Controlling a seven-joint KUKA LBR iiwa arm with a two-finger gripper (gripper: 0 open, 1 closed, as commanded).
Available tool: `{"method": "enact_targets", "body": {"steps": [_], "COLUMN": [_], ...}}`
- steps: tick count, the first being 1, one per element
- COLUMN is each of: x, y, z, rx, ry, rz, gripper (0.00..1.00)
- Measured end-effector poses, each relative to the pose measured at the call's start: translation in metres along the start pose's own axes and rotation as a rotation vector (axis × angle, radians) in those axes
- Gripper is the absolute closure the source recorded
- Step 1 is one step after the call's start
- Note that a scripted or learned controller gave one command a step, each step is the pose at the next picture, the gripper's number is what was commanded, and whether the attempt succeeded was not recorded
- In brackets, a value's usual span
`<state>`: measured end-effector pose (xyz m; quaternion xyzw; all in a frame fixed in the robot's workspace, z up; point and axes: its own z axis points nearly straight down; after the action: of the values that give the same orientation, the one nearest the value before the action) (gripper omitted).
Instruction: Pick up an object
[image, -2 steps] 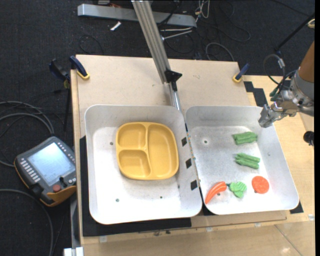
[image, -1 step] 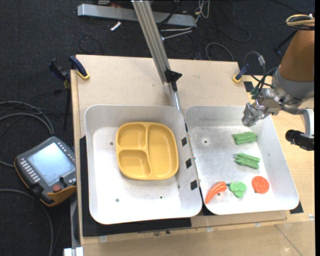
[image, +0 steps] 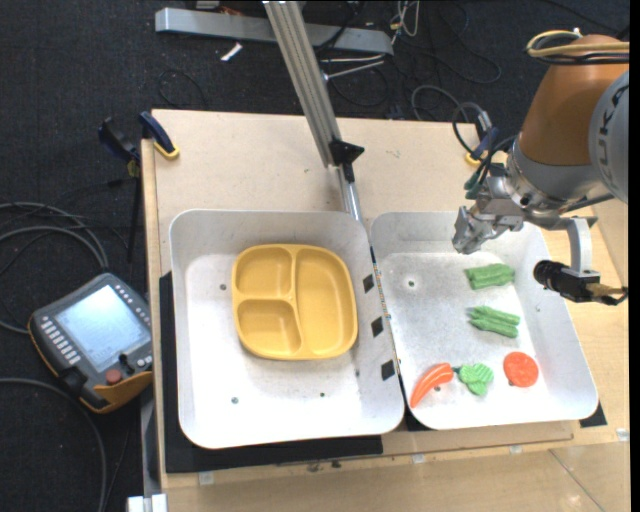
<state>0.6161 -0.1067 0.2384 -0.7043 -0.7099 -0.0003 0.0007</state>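
Gripper (image: 468, 238) over right bin (image: 420, 290), grip state cannot be told, ridged green bean pod (image: 489, 276) just beside, no readable writing

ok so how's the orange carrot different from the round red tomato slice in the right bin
The carrot is long, curved and orange with a green top, lying at a slant near the right bin's front left. The tomato slice is a flat red disc, farther right. Both are toy foods lying loose along the bin's front, away from the gripper.

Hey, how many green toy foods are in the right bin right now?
3: one green piece near the tool, another mid-bin, a third between the carrot and tomato. None looks hidden.
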Motion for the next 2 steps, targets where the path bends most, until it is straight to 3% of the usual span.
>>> {"method": "enact_targets", "body": {"steps": [2], "x": [0.116], "y": [0.013], "z": [0.012], "rx": [-0.002], "ry": [0.0], "rz": [-0.001], "gripper": [1.0]}}
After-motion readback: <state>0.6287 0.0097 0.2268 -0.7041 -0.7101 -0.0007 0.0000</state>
